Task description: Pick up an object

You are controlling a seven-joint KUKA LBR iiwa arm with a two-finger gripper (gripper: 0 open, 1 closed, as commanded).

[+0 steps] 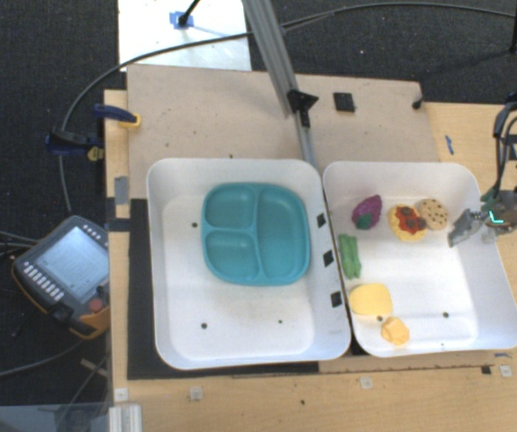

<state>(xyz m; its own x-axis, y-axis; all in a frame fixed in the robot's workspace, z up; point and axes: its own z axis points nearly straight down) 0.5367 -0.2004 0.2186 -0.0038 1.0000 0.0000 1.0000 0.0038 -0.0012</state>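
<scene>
- Gripper (468, 227) sits over the right rim of the right bin (502, 304), entering from the right edge of the frame; nothing visible between its fingers, and whether they are apart or together cannot be told at this size
- Small green light glows on the wrist body just right of the fingers
- Right bin contents, all lying on the floor of the bin:
  - cookie (434, 211), tan with dark chips, nearest the gripper, near but apart from it
  - pizza slice (408, 223), red and yellow, touching the cookie on its left
  - purple toy (367, 211), left of the pizza slice, apart from it
  - green toy (350, 256), elongated, close to the bin's left wall
  - yellow flat piece (370, 299), toward the front left
  - small orange-yellow piece (394, 331), just beside the yellow flat piece, nearer the front rim
- Left bin (177, 331) holds a teal divided plate (257, 234), three compartments, lying flat near the middle
- Both bins rest side by side on the bench (213, 115), rims touching along the centre
- Teach pendant (66, 275) lies on the dark floor left of the bench, cables around it
</scene>
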